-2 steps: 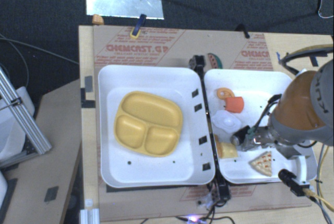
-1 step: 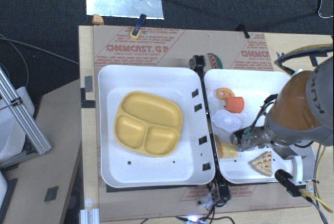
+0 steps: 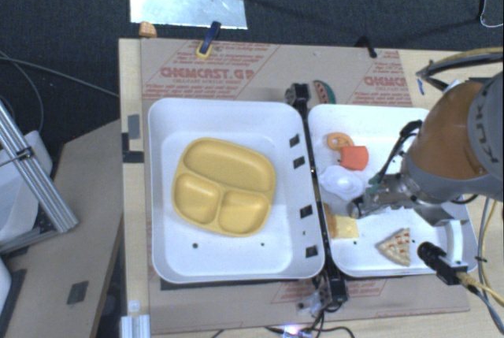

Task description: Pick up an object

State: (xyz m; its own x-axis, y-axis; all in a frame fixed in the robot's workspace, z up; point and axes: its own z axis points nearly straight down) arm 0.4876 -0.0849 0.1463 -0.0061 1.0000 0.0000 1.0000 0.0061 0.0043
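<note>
In the right bin (image 3: 441, 269) several small objects are seen. A white rounded object (image 3: 340, 183) lies near the bin's left wall, about midway down. Just above it sits a red block (image 3: 354, 157), and touching the block's upper left is an orange ring-shaped piece (image 3: 339, 141). Lower down, a yellow flat piece (image 3: 344, 228) rests against the left wall, and a pizza-slice toy (image 3: 396, 246) lies near the front of the bin, well apart from the white object.

The gripper (image 3: 364, 202) is positioned low in the right bin, just right of the white rounded object and slightly below it. Its tip is dark and small in this view, so it cannot be told whether it is spread or closed, and nothing can be confirmed as grasped; contact with the white object may be made, but this is not clear. The arm (image 3: 461, 147), grey with an orange-brown band, is extended in from the right over the bin's right side.

In the left bin (image 3: 169, 250) a yellow compartment tray (image 3: 224, 185) is laid near the centre. Both bins are set on a cardboard sheet (image 3: 260, 68) printed with red lettering.
</note>
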